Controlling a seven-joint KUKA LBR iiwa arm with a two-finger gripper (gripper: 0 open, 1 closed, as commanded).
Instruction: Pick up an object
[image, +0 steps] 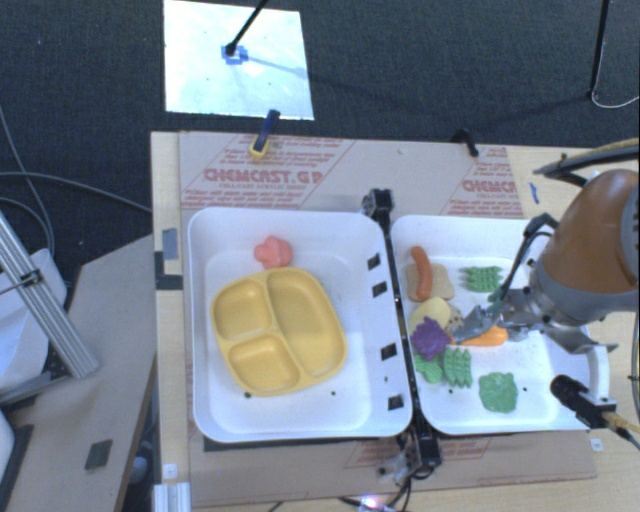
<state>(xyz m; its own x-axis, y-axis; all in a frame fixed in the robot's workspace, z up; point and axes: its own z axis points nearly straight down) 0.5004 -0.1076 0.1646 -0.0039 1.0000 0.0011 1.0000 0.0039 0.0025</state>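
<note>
Orange carrot-shaped toy (487, 338) lies flat in the right shallow white bin (560, 243), near its middle, and it looks like the piece being tried for. The two-finger gripper (478, 324) sits low over the carrot's left end; whether the fingers are spread or pressed together cannot be told, nor whether anything is between them. Crowding is the main risk: a purple grape-like toy (430, 338) and a pale yellow rounded toy (432, 312) lie just left, and a green ridged leaf-like toy (456, 366) just below, so a closing finger could catch or shove a neighbour. A grip at the tapered end could also slip. Farther off are an orange-red sausage toy (422, 273), and a yellow divided plate (278, 330) in the left white bin (215, 400).
</note>
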